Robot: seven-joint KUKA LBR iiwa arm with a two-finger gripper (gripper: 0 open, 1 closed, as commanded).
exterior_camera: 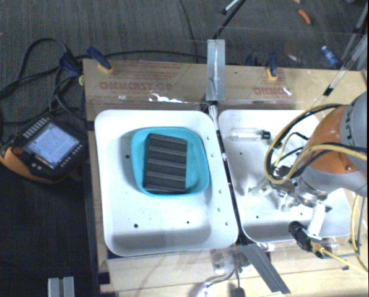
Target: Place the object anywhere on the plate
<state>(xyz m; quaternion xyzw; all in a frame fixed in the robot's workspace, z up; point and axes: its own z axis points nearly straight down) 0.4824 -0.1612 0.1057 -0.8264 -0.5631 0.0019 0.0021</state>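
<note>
From my console I see the dark ribbed block [166, 163] lying flat on the blue plate [200, 166], which sits in the left bin [113, 184]. The block lies well within the plate's rim, slightly tilted relative to the bin's edges, with blue showing on all sides of it.

The arm [333, 147] is over the right bin [252, 221], well apart from the plate. The gripper [283, 193] hangs low near that bin's floor, and from this slant I cannot tell how its tip is set or whether it has hold of anything; the wrist, cables and fittings crowd that spot (the yellow and black hoses loop right across it). Nothing I can make out sits between it and the bin floor.

My judgement: the placing step looks done, since the 1 object I can identify as the task's thing rests on the plate and nothing touches it. What remains, if anything, is to keep the arm clear of the left bin and confirm the block sits settled. If the program calls for another move, I would want it to lift straight up out of the right bin before any travel, so the hoses do not snag the divider between the 2 bins.
</note>
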